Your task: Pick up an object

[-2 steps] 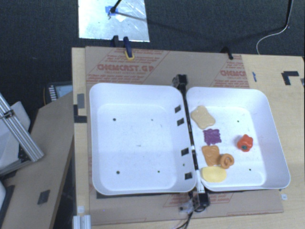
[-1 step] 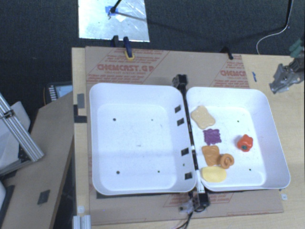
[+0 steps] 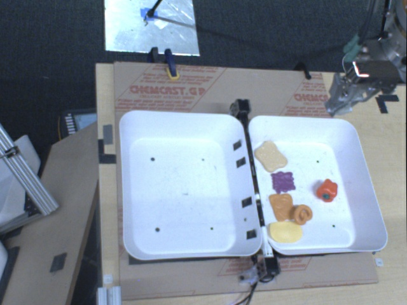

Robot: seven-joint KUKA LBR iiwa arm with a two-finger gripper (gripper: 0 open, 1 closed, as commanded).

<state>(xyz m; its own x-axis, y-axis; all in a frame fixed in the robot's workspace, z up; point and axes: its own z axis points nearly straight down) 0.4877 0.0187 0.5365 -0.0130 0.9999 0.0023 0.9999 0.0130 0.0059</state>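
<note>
Two shallow white bins side by side on a counter (image 3: 191,84) faced with printed brown board.

Left bin (image 3: 184,189): bare white floor with a few small dark dots.

Right bin (image 3: 343,170): six small objects, five of them grouped along its left side next to the divider between the bins. From far end to near end of that group: a tan bread-slice shape (image 3: 271,155); a purple ruffled piece (image 3: 283,182) just below it; an orange-tan block (image 3: 280,205); a coiled orange-brown ring (image 3: 302,214) touching the block's right side; a pale yellow oval (image 3: 285,232) at the near edge, just below block and ring. Apart from the group, toward the middle-right of the bin floor: a red pepper-like piece (image 3: 327,190) with a green spot.

Claw (image 3: 339,101) at upper right, above the far right corner of the right bin, outside its rim, well apart from all six objects. Nothing seen between the fingers; spread of the fingers not discernible, so cannot tell.

Beyond the counter, at top: a shiny metallic sheet (image 3: 151,16) on dark flooring.
</note>
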